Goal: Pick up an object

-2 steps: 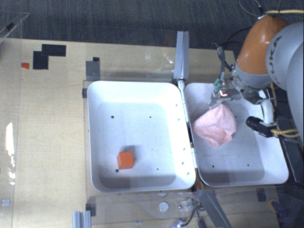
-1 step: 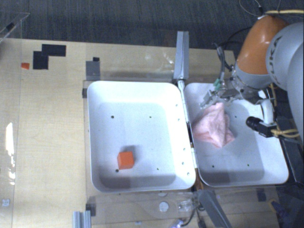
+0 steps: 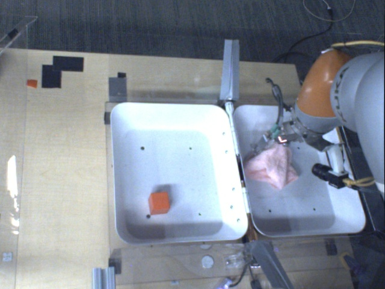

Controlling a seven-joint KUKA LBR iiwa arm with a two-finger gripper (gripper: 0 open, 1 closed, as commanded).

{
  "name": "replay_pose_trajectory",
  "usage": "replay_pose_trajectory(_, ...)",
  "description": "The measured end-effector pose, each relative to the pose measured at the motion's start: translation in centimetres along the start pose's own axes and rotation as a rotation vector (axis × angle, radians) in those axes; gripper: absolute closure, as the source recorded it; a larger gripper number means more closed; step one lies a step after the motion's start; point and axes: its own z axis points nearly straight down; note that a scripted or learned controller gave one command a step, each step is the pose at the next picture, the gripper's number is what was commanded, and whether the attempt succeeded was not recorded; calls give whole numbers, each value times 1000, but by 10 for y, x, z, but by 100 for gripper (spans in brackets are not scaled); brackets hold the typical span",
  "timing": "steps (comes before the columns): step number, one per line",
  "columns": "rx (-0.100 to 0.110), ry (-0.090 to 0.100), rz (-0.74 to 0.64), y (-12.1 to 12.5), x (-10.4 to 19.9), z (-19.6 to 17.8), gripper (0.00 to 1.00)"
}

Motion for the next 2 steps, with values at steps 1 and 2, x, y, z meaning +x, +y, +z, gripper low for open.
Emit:
replay_pose_trajectory(1,-8,-3,-150,-50,12,5,0)
replay_pose_trajectory(2,-6,-1,-93,-8,11,6,0)
